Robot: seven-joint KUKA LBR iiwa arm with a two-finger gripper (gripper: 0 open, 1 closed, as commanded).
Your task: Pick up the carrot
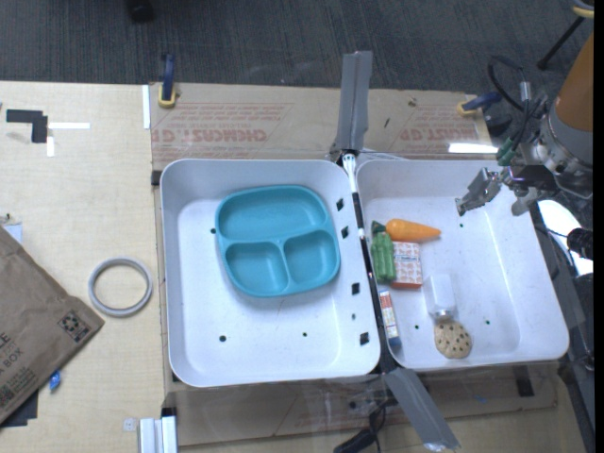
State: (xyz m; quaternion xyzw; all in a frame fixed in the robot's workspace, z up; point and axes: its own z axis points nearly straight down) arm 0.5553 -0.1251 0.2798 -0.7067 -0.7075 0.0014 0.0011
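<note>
Carrot (412, 229): it lies in the right bin (528, 281), in the part toward 10 o'clock from the bin's middle. It lies almost level, the thick end with a green top toward the divider and the thin end toward 3 o'clock. Nothing holds it.

Pincer (498, 192): it hangs over the far part of the right bin, at about 2 o'clock from the carrot and well apart from it. The two fingers stand apart, one toward 9 o'clock and one toward 3 o'clock, with open space between them and nothing in it.

Arm (566, 130): it comes in from 3 o'clock, grey with dark cables near the wrist.

Neighbours of the carrot: a green vegetable (382, 255) lies at 7 o'clock from it, along the divider. A small red and white box (408, 263) lies just below the carrot, at 6 o'clock. I cannot tell if they touch.

Other things in right bin: a clear small container (441, 295) and a cookie (453, 340) lie toward 5 o'clock from the carrot.

Left bin (189, 281): it holds a blue tray (277, 240) with three compartments.

Surface (75, 187): a ring of tape (121, 285) lies at 9 o'clock from the left bin, and a cardboard box (33, 328) is near the left edge.
</note>
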